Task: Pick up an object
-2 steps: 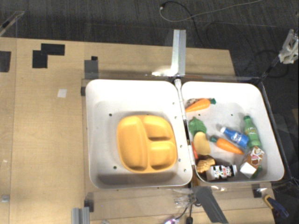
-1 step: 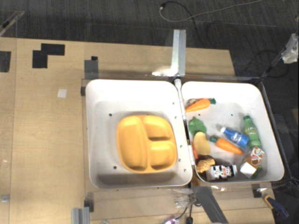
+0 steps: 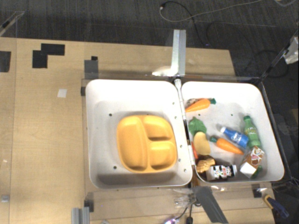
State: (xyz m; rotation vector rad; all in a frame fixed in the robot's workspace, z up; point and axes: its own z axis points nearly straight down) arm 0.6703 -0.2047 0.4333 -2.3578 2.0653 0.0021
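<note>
The claw's state cannot be told from this view, and nothing in the bins sits lifted or between fingers, so I judge the pick as not yet started: all of it, from approach to grasp to lift, is left.

The candidates all lie in the right bin (image 3: pixel 264 99), the one nearer the arm's side. 1 carrot (image 3: pixel 198 104) lies near the top left corner, close to the divider. Below it a green item (image 3: pixel 197 126) and a pale yellow lump (image 3: pixel 202 143) crowd the left wall, touching or nearly so. A blue bottle (image 3: pixel 235 136) lies at a slant in the middle, with a second carrot (image 3: pixel 229 145) just beside it and a green bottle (image 3: pixel 250 130) near the right wall. Along the bottom edge a dark bottle (image 3: pixel 220 171), a white block (image 3: pixel 247 170) and a small brown carton (image 3: pixel 255 157) are packed near each other.

For open room, the top carrot looks the easiest: bare floor lies on its right and below it. The upper right of the bin is bare too, giving a free way in. Things along the bottom rim and left wall leave little space for fingers on the wall side.

The left bin (image 3: pixel 100 125) holds 1 yellow tray (image 3: pixel 146 142) with 3 compartments, well apart from its walls. A metal post (image 3: pixel 179 50) stands above the divider on the wooden bench (image 3: pixel 42 139).
</note>
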